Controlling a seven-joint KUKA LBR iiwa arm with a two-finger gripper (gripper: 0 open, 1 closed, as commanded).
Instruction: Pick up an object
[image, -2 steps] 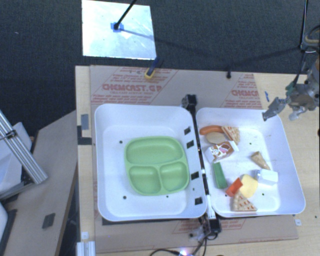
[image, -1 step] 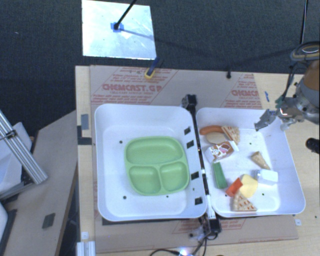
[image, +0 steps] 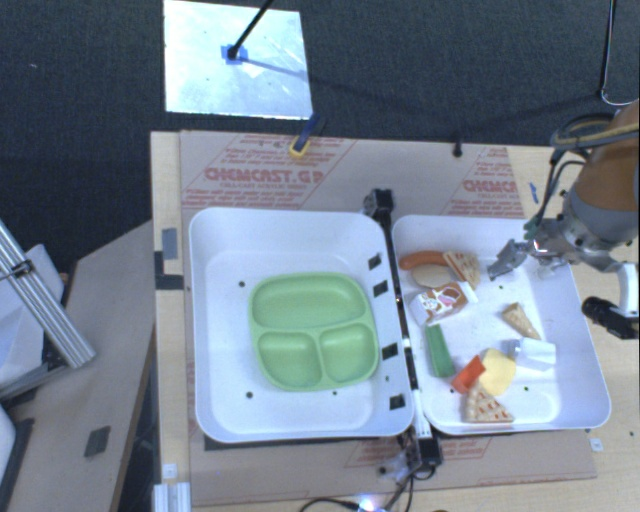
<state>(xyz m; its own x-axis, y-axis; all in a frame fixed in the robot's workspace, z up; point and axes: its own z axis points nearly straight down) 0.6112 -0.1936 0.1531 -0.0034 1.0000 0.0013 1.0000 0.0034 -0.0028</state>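
Bright, even overhead light — soft shadows inside the white bins (image: 300, 235), glare on the metal sheet (image: 238, 60), slightly soft focus.

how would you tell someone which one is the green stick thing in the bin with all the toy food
Look in the right bin, along its left wall beside the divider. Just below the small red-and-white packet lies the green stick, the only green, straight-sided piece there; the orange piece touches its lower end.

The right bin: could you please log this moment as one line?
gripper: above right bin, upper area | held: nothing seen | toy food: in right bin | green tray: left bin
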